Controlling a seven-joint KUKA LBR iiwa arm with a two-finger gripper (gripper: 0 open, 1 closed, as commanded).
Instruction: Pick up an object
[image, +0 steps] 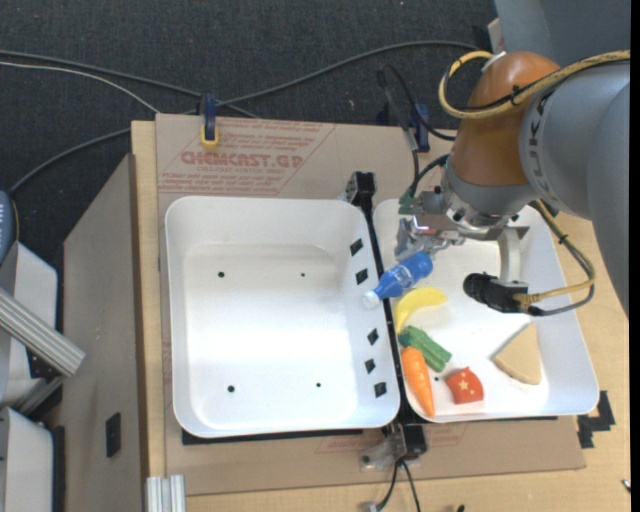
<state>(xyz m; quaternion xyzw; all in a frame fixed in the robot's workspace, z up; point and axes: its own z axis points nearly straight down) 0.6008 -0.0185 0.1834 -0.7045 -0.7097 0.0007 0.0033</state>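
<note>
One small blue plastic bottle (402, 277) lies tilted at the right bin's (560, 400) left edge below the gripper (420, 232), probably light, stiff and slippery, best pinched across its body.

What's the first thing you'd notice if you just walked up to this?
Probably the big grey arm with its orange band, reaching in from the right over the right bin. Below its gripper a blue bottle lies tilted against the bin's left wall, and under it a bright cluster: banana, green vegetable, carrot, strawberry.
</note>
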